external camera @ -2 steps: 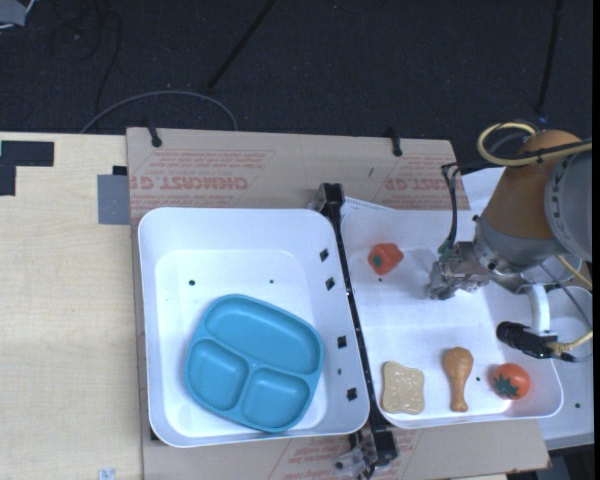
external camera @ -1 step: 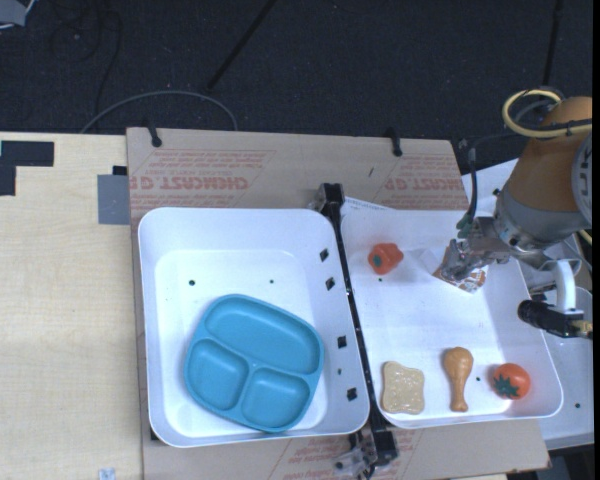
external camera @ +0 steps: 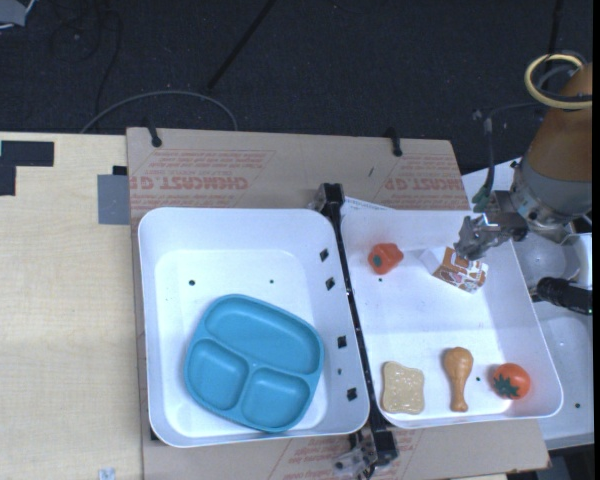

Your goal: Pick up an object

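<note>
My gripper [external camera: 472,246] hangs over the far right part of the right bin [external camera: 420,298], the arm coming in from the right. Directly under its tip lies a small orange and white box [external camera: 461,270], tilted and touching or nearly touching the gripper. In the same bin are an orange-red pepper-like toy [external camera: 385,258] at the far left, a slice of toast [external camera: 403,387] and a drumstick [external camera: 459,373] at the near side, and a red tomato [external camera: 510,380] in the near right corner.
The left bin [external camera: 170,268] holds a blue divided plate [external camera: 252,361]. A black divider [external camera: 342,308] runs between the bins. Cardboard [external camera: 280,173] lies behind them, with a wooden bench surface [external camera: 50,298] to the left.
</note>
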Robot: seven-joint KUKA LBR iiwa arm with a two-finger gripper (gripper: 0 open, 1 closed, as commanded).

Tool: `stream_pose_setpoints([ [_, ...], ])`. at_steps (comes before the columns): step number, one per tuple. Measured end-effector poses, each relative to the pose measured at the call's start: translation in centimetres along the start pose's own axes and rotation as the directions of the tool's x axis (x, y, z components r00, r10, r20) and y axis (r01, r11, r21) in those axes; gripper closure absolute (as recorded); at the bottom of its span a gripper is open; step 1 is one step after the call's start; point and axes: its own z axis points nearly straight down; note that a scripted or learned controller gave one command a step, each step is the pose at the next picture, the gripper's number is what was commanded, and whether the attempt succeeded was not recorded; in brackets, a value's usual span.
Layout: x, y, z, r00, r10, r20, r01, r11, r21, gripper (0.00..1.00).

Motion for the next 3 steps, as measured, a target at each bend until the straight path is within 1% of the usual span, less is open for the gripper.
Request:
stream_pose_setpoints([
  [1, -0.1, 0.0, -0.9, 1.000, 0.000, -0.001, 0.000, 1.000, 0.002, 1.00],
  [2, 4.7, -1.3, -1.8, 1.000, -0.002, -0.003, 0.002, 1.000, 0.005, 1.00],
  [3, 9.7, -2.6, -0.4, 1.000, -0.001, -0.002, 0.001, 1.000, 0.007, 1.00],
])
